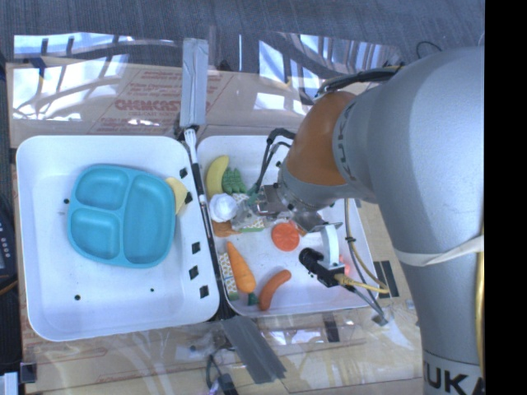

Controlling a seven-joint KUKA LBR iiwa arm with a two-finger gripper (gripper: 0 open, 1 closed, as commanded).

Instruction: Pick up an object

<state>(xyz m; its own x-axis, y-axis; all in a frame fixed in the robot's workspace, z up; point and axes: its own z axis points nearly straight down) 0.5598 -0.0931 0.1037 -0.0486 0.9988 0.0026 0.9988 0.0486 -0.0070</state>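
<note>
Near the left wall of the right bin (346,303), the gripper (247,212) is seen low among the toy food. A white ball (221,207) is touching it on the left. Its grip cannot be told.

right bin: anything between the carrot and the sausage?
Nothing: in the camera view, bare white bin floor separates the carrot from the sausage.

Arm (428,179) in from the right, big and grey, bent down low.
Orange band (317,142) sitting just above the wrist, gripper (251,208) pointing down and left, too tucked under the wrist to read properly.
</note>
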